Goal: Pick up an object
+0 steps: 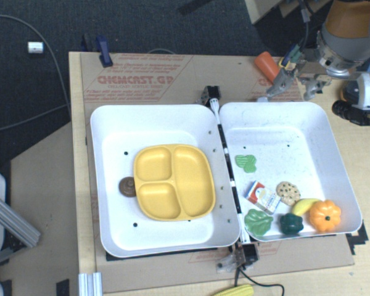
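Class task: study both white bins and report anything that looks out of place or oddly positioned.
A round brown disc in the left white bin lies partly tucked under the yellow three-compartment plastic tray, away from the other small items clustered in the right white bin.

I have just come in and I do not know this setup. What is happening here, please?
A grey robot arm with an orange band hangs its gripper above the far edge of the right white bin, holding nothing. Small toy foods lie at that bin's near side, among them an orange pumpkin. The left white bin holds a yellow divided plate.
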Controlling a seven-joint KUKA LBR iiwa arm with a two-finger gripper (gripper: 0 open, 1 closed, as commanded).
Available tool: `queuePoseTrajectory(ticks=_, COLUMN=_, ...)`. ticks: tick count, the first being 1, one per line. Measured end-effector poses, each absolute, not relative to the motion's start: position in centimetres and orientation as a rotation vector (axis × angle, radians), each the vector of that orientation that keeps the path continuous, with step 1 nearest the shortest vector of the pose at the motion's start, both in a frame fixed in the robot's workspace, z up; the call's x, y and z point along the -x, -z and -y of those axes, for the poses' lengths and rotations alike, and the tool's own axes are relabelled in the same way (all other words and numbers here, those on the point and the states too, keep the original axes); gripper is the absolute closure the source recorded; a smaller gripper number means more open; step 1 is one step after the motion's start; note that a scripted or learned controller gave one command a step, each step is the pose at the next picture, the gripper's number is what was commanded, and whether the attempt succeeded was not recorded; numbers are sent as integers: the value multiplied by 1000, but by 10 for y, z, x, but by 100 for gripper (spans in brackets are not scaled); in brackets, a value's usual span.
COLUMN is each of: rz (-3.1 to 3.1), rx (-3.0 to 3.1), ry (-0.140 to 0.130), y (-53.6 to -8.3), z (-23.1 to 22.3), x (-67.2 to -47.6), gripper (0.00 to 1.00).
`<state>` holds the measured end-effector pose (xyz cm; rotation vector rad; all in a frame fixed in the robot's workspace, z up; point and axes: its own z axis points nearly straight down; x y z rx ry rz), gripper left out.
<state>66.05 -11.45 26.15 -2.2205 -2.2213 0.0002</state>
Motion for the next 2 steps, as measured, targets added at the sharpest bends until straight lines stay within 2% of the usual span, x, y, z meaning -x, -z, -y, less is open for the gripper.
queuePoseTrajectory(ticks=1, rz=2219, rx=2222, ry=-2, y=-117, z=140, x=-595, gripper=0)
queuePoseTrajectory(ticks=2, rz=2218, rx=2222, ry=-3, y=-84, z=186, x=-527, gripper=0)
